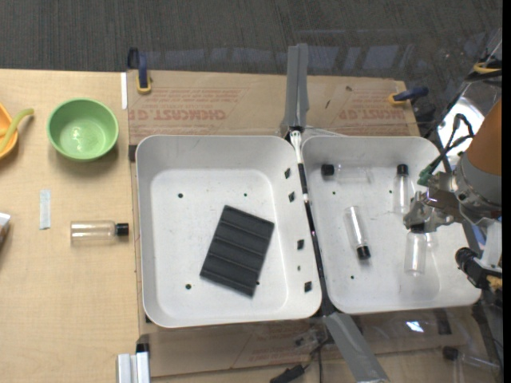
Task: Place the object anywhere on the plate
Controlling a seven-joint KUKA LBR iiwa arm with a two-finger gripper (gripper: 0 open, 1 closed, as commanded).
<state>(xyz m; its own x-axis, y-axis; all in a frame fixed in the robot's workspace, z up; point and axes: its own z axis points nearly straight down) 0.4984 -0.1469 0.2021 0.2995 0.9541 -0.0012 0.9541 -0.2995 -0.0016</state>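
Observation:
A black ribbed plate (pixel 237 250) lies tilted on the floor of the left bin (pixel 160 214). The right bin (pixel 375 294) holds several clear vials with black caps. One vial (pixel 357 231) lies near the middle, another (pixel 345 170) along the far wall, a third (pixel 402 188) upright-looking at the far right. My gripper (pixel 421 214) is low over the right side of this bin, right at the capped end of a fourth clear vial (pixel 415 254). The wrist hides the contact.
On the wooden bench left of the bins sit a green bowl (pixel 83 129), a clear bottle with a black cap (pixel 96 230), a small white strip (pixel 45 210) and an orange item (pixel 4 132) at the edge. Cables hang at the right.

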